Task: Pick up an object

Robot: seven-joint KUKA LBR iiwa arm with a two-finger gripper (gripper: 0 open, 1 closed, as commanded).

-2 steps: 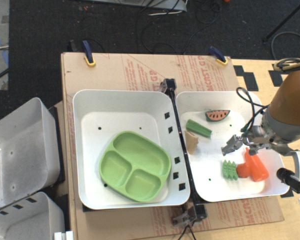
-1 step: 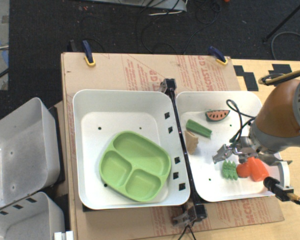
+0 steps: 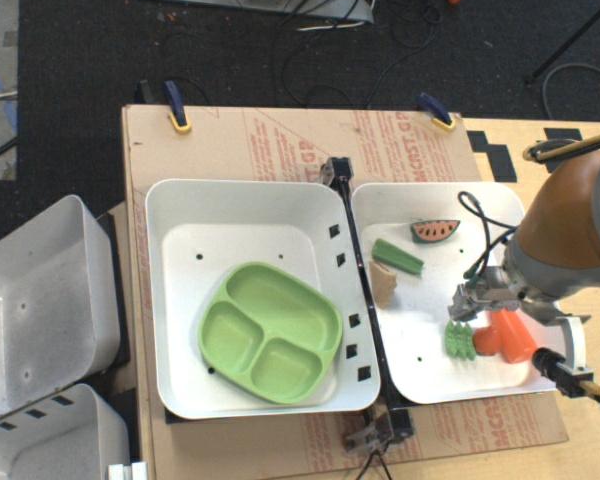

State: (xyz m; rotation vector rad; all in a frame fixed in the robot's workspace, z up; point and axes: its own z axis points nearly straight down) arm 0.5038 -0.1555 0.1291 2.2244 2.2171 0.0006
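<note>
Approach step: gripper [image 3: 477, 303] low in the right bin [image 3: 420, 393], just above the green ridged toy [image 3: 460, 341] and orange piece [image 3: 508, 335]. Can't tell gripper state, wrist hides it. Other candidates: green block [image 3: 397, 257], watermelon slice [image 3: 435, 230], tan piece [image 3: 382, 282]. Left bin [image 3: 170, 268] has a green divided tray [image 3: 270, 332]. Next: centre over one toy, descend, confirm grip before lift
</note>
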